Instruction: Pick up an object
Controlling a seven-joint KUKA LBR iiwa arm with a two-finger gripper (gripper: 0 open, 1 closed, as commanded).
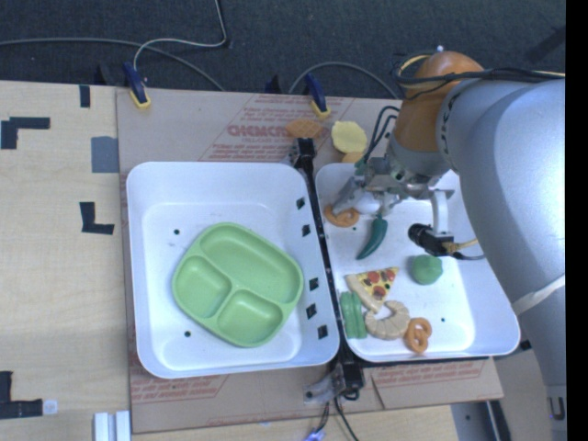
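Reaching in from 3 o'clock: grey arm (pixel 501 163), bulking over the right edge, orange band (pixel 432 99) above the wrist. Below it, bench (pixel 55 246) with cardboard sheet (pixel 202 131) pinned by blue clamps (pixel 138 88) at 12 o'clock. Side by side on the cardboard: left bin (pixel 152 191) and right bin (pixel 478 333), touching along the middle seam. In the left bin, just off centre toward 5 o'clock, a green divided plate (pixel 239 285), lying flat. Gripper (pixel 365 205) hanging low over the right bin's 11 o'clock corner; cannot tell whether apart or together, nor whether clamped on anything. Directly beneath it, toward 6 o'clock, a green pepper (pixel 374 237), tilted, stem end up near the gripper; contact not clear. Just beside the gripper at 9 o'clock, a small orange ring-shaped piece (pixel 342 216) against the bin wall. Near the right bin's centre, a green ball (pixel 425 269), apart from the pepper. At 7 o'clock in that bin, clustered: pizza slice (pixel 374 285), ridged green piece (pixel 352 315), beige ring (pixel 390 320) and pretzel (pixel 418 333), the last two touching. Outside the bins at 12 o'clock, on the cardboard: yellow piece (pixel 349 138) and orange piece (pixel 303 129).
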